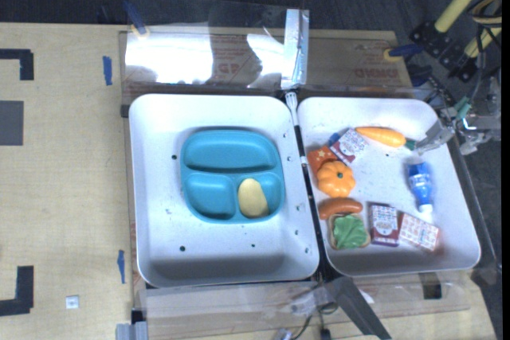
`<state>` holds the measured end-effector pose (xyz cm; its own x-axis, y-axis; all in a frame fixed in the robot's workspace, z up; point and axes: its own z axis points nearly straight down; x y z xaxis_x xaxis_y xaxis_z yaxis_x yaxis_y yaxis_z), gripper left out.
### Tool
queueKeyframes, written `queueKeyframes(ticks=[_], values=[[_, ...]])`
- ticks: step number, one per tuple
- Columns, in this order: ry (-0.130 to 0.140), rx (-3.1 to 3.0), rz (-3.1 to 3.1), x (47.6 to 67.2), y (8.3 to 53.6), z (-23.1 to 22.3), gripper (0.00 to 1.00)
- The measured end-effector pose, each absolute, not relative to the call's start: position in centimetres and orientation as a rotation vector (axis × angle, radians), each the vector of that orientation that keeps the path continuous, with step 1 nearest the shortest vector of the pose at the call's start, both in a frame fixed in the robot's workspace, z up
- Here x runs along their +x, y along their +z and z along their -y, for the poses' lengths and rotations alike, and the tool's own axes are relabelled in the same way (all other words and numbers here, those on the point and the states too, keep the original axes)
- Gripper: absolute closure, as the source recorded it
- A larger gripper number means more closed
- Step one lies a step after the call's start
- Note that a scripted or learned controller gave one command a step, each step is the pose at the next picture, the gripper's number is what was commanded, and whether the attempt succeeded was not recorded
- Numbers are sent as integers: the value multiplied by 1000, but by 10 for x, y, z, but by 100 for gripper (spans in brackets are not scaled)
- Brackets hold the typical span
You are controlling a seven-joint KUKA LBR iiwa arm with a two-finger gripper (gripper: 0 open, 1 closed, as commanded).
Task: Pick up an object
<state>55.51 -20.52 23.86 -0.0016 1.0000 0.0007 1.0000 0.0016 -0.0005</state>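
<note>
Gripper (437, 137) at the right bin's (470, 247) upper right rim, low over the wall. Finger state: cannot tell, too small and blurred; nothing seen between them. Nearest item: carrot (380, 136), just left of gripper, inside the right bin near its top edge. Long axis roughly left-right, so pointing almost straight at the gripper; green tip on the near end. Bottle (420, 185) below the gripper, long axis roughly up-down in the right bin, near its right wall. Further left in the right bin: packet (349, 145), pumpkin (335, 179), sausage (339, 208). Bottom of the right bin: green piece (348, 231), two cartons (402, 228). Judgement: carrot the shortest reach, short move left; jaw line across its axis, i.e. closing up-down in view.
</note>
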Motion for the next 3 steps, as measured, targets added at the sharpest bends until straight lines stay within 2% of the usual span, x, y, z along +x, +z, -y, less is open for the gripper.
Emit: queueKeyframes(ticks=[1, 2, 3], values=[[5, -2255, 2177, 590, 159, 176, 0], [-17, -2177, 2263, 558, 96, 208, 0], [-11, -2183, 2264, 557, 105, 211, 100]])
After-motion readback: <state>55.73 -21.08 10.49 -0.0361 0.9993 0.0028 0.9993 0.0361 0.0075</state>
